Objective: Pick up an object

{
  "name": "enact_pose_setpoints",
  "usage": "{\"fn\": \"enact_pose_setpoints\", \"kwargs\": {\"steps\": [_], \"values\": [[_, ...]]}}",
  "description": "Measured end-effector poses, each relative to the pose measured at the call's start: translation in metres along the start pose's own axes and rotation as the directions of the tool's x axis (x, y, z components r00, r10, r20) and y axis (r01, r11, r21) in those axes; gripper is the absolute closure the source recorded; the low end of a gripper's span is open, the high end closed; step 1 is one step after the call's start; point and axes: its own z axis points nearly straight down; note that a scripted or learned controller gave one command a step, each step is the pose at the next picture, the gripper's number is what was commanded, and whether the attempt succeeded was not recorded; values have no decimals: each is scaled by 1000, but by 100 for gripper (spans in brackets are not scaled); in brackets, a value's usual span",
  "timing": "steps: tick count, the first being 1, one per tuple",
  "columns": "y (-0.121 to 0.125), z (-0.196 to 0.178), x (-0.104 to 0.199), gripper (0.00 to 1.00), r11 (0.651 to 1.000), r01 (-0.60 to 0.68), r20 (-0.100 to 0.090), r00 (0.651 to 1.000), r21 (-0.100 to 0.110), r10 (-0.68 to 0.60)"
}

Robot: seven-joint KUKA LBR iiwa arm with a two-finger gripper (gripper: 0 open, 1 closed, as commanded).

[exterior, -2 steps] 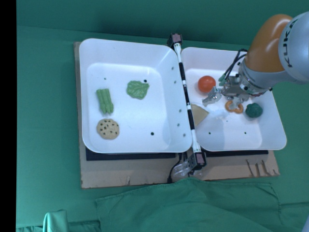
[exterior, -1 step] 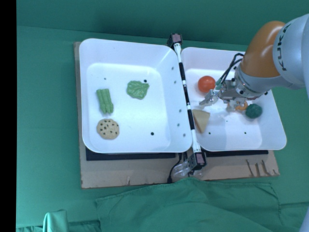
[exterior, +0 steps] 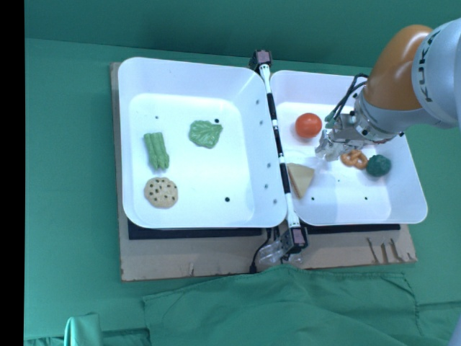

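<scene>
Two white bins sit side by side, and the gripper [exterior: 333, 147] hangs low over the right bin [exterior: 403, 200], its fingers spread apart with nothing between them. Just beside it — toward the arm — lies a small pretzel [exterior: 354, 158], with a dark green broccoli piece [exterior: 378, 166] touching or nearly touching that. An orange tomato [exterior: 308, 125] rests near the gripper on its far side, and a cheese wedge [exterior: 301, 179] lies below it against the dividing wall. Well apart, the left bin [exterior: 137, 85] holds a lettuce leaf [exterior: 205, 133], an asparagus bundle [exterior: 156, 151] and a chocolate-chip cookie [exterior: 160, 192].
</scene>
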Motion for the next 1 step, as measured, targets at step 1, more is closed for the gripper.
{"fn": "enact_pose_setpoints", "kwargs": {"steps": [1], "values": [[-5, -62, -5, 100, 1000, 5, -4, 1000, 11, -5]]}}
